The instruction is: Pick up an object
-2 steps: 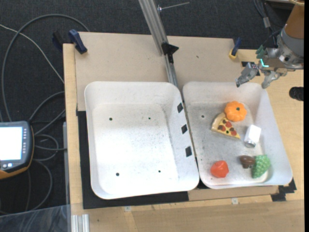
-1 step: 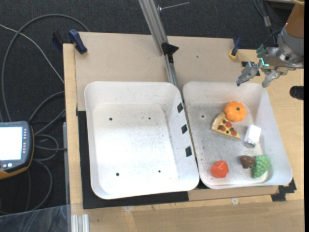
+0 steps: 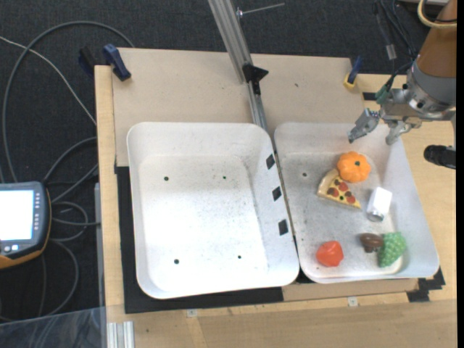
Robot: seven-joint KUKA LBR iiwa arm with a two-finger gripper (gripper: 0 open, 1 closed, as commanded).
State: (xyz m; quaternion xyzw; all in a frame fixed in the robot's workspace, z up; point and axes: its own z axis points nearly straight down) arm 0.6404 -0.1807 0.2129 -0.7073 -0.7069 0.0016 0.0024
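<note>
Left bin [image 3: 145, 194], well off to the gripper's left, holds nothing I'd go for. Everything pickable is in the right bin [image 3: 417, 194], below the gripper as I see it.

Going left to right in that bin: tomato [image 3: 330, 254] is farthest, down and left near the front edge. Pizza slice [image 3: 338, 190] is closer, down-left, long axis slanting from upper left to lower right. Pumpkin [image 3: 354, 167] sits touching the pizza's upper edge and is the nearest item, just below and slightly left of the fingertips. Brown lump [image 3: 371, 242] lies near the front, just beside the broccoli [image 3: 392, 248]. White block [image 3: 379, 202] is almost straight below the gripper, between pumpkin and broccoli.

Gripper [image 3: 378, 128] hangs over the bin's back rim, fingers spread wide, nothing between them.

My read: pumpkin is the target. It's round, so no axis to line up with; the move is a short shift toward the front-left, then down. Risk is clipping the pizza slice, since the two touch.
</note>
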